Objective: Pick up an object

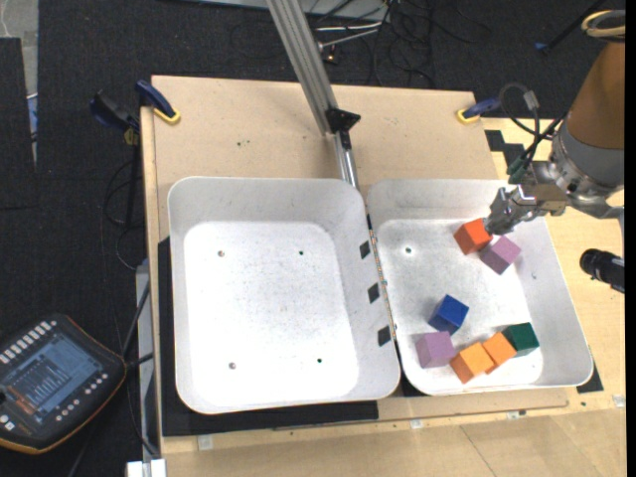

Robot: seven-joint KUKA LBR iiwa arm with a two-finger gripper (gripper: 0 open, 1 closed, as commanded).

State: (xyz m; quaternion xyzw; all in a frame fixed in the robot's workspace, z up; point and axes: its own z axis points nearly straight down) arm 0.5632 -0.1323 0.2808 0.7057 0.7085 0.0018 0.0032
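My gripper [504,219] hangs over the orange cube [473,235] at the right bin's [556,296] 1 o'clock, finger opening indeterminate; the purple cube [501,254] touching it could deflect a closing finger.

No text, label or number can be read anywhere; the pendant [45,386] at lower left has a lit screen, too small to read.

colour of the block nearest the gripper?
Orange block, just below the gripper in the camera view; a purple block sits beside it.
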